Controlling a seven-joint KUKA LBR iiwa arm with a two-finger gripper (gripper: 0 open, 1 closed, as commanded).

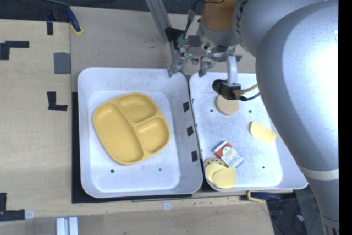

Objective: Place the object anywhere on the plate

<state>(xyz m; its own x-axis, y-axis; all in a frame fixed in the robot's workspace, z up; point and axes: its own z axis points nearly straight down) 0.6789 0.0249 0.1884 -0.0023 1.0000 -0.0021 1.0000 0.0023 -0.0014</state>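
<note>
Holding yellow plate (131, 127), left bin (88, 85), food pieces (221, 174), right bin (275, 170)

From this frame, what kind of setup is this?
Likely a robot pick-and-place test bench: two white bins side by side, a yellow divided plate in one, small toy food pieces in the other, taped markers on the benchtop.

Plate (131, 128): yellow, three compartments, lying flat and upright in the left bin, toward the bin's 9 o'clock side; nothing in any compartment.
Tan disc (227, 105): round, flat, pale beige, in the right bin at about 11 o'clock.
Yellow wedge (262, 132): pale yellow, lying flat at roughly 3 o'clock in the right bin, well apart from the plate.
Small packet (228, 154): red and white, tilted, near 6 o'clock in the right bin.
Yellow rounds (221, 175): pale yellow pieces, overlapping, against the right bin's 6 o'clock rim, just beside the packet.
</note>
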